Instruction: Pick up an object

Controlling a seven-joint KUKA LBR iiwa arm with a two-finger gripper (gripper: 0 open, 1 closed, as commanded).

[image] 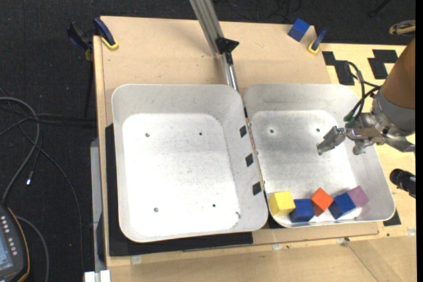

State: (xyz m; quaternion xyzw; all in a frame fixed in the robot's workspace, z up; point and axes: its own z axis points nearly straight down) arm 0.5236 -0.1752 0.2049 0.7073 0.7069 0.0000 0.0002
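While the left white bin (pixel 175 165) sits in the middle left of the frame, a second white bin (pixel 291 122) lies just beside it to the right, both on a wooden bench (pixel 165 53). Along the lower edge of the right bin runs a row of small blocks, left to right: a yellow block (pixel 281 201), a blue block (pixel 303 209), an orange block (pixel 322 199), another dark blue block (pixel 342 205) and a pale purple block (pixel 358 195). Neighbours in the row touch or nearly touch. The arm (pixel 398 99) enters from the right edge of the frame, its orange band at the middle right, the wrist angled down and leftward. The gripper (pixel 328 141) hangs over the right half of the right bin, above and apart from the blocks; whether its jaws are open or closed cannot be told. No legible writing or labels appear. A blue cube (pixel 299 29) rests on the bench at the upper right
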